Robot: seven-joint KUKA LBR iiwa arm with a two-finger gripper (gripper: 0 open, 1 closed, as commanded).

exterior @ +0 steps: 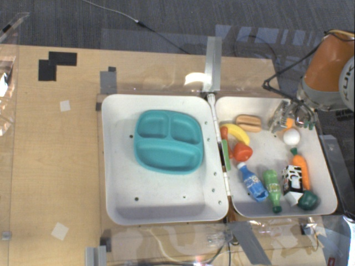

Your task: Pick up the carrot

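Gripper [293, 117] hangs over the right bin [327, 195], upper right part, fingers indistinct. White egg [292, 137] just below it. Carrot [302, 169] further below, beyond the egg, beside the cow-patterned carton [292, 178]. Hot dog bun [248, 122] to the claw's left, banana [237, 133] left and lower. Teal divided plate [167, 141] far left, in the left bin [119, 165].

Arm enters from the right edge of the camera view, upper portion. Orange band [327, 60] sits uppermost, grey wrist section just below it at the frame edge. Hand [293, 117] points down and leftward, metallic, low over the right-hand side of the bench.
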